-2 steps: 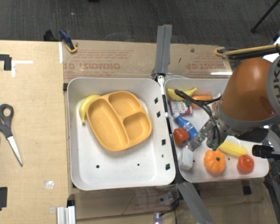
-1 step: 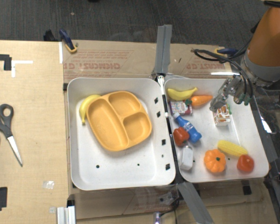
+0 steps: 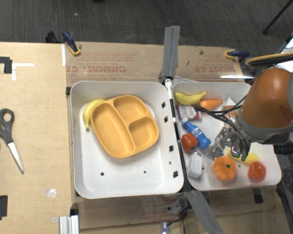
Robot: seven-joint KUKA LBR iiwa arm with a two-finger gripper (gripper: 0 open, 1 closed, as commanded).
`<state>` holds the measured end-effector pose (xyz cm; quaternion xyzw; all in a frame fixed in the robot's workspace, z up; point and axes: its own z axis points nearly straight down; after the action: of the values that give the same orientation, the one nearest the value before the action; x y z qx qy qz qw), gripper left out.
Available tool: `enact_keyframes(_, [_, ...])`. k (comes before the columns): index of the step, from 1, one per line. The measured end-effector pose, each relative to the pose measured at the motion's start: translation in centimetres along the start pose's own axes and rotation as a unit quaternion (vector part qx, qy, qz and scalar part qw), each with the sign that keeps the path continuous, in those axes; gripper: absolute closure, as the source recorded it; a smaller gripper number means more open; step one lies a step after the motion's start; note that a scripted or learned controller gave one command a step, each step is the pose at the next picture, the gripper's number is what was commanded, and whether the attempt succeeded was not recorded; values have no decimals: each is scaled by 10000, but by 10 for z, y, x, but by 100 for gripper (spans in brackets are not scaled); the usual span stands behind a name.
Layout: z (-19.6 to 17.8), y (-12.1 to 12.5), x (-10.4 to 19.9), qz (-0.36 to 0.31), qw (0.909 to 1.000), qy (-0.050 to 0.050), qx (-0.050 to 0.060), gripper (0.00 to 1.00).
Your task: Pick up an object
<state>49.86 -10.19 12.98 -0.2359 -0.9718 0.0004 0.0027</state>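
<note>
The grey arm's gripper (image 3: 228, 143) hangs low in the right white bin (image 3: 271, 179), just above a small orange pumpkin (image 3: 225, 169) and beside a red tomato (image 3: 257, 171). A yellow divided plate (image 3: 122, 126) lies in the left white bin (image 3: 122, 182).

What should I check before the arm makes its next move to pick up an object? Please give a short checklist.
1. Gripper is over the right bin: ok.
2. Object between its fingers: cannot tell.
3. Objects within reach: ok; orange pumpkin, red tomato and blue bottle lie nearby.
4. Objects well separated for a clean grasp: not ok, they are crowded.
5. Left bin ready as a drop place: ok, beside the yellow plate.
</note>
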Motion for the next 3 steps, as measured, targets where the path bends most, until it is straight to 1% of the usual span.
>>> enact_keyframes(1, [0, 0, 0, -1, 10000, -1, 0, 0])
enact_keyframes(2, [31, 3, 0, 243, 9997, -77, -5, 0])
enact_keyframes(3, [40, -9, 17, 367, 9993, -28, -8, 0])
